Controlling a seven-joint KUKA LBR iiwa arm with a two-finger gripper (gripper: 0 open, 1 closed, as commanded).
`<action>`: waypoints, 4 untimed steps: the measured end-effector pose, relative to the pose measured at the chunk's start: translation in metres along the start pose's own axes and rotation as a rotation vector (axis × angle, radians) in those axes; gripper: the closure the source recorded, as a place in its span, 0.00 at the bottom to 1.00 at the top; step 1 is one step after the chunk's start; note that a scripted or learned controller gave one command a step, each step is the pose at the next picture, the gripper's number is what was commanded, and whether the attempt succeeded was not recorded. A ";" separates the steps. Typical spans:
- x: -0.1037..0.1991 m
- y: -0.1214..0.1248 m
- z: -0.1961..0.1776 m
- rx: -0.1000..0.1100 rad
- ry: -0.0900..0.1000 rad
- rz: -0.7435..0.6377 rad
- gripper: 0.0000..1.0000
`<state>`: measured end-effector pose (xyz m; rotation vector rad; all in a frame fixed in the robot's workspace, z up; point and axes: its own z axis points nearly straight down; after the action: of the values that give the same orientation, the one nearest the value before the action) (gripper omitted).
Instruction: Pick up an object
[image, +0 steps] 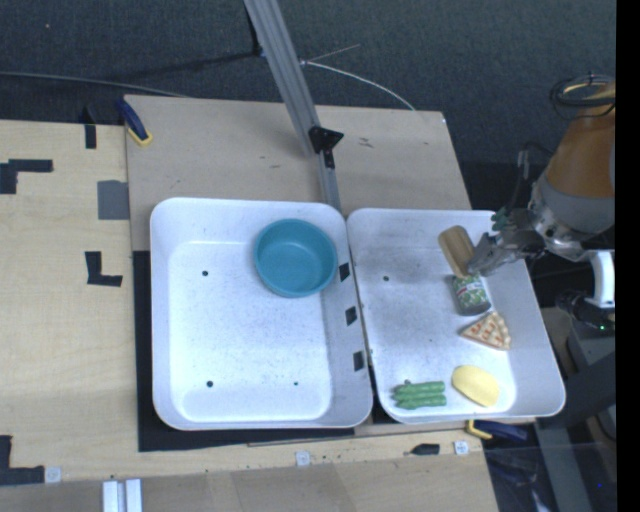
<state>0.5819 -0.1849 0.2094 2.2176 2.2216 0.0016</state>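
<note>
My gripper (484, 257) reaches in from the right and hangs over the upper right part of the right bin (400, 300). It sits just right of a tan wooden block (455, 245) and just above a small green can (470, 293). Whether it touches either one is unclear from this angle. Below the can lies a pizza slice (487, 331). A yellow lemon-like piece (475, 385) and a green bean bundle (418, 393) rest near the bin's front edge.
The left bin (200, 330) holds a blue bowl (295, 257) at its upper right corner. A grey metal pole (295, 90) slants down to the gap between the bins. The arm's orange band (585, 150) stands at the right.
</note>
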 end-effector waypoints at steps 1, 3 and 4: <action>0.007 -0.002 -0.045 -0.001 0.000 0.000 1.00; 0.112 0.000 -0.044 0.003 0.002 -0.005 1.00; 0.162 -0.007 -0.029 0.006 0.002 -0.004 1.00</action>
<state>0.5747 -0.0226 0.2382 2.2167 2.2303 -0.0027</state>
